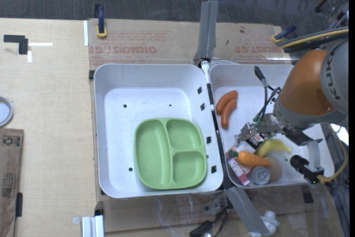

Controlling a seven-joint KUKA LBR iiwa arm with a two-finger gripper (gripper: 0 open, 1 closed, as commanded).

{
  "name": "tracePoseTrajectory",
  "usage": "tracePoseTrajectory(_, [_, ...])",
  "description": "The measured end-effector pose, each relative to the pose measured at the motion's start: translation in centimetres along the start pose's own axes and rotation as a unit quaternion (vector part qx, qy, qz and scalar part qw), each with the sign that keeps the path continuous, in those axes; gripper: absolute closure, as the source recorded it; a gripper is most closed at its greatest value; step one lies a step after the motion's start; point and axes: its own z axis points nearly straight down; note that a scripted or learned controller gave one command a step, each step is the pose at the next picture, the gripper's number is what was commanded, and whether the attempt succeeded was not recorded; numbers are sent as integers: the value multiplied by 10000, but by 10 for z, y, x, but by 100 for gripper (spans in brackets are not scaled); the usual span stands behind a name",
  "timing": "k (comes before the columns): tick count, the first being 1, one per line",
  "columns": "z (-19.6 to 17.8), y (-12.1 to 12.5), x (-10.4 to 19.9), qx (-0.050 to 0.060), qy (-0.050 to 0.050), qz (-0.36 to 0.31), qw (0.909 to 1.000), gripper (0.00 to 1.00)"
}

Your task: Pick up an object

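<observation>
The grey arm with its orange band (pixel 308 86) reaches low into the right white bin (pixel 244 72), jaws (pixel 250 135) poised above the clutter; whether they are parted or closed, I cannot tell. Just beside them lie a yellow plastic banana (pixel 273 146) and an orange carrot (pixel 254 160). Two orange sausages (pixel 226 106) sit apart. A green divided plate (pixel 170 153) rests in the left white bin (pixel 111 119).

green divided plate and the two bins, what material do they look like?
Green plate: likely moulded plastic, matte to satin; uniform colour, soft rounded dividers, faint sheen. Left bin and right bin: probably thin formed plastic, smooth white; rounded corners and rolled rims. Painted metal can't be ruled out.
</observation>
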Motion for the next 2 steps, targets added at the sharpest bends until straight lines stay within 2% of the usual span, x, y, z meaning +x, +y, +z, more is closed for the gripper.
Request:
tracePoseTrajectory(1, [-10, 1, -2, -24, -17, 24, 10000, 100])
tracePoseTrajectory(2, [-110, 30, 40, 47, 17, -178, 9998, 100])
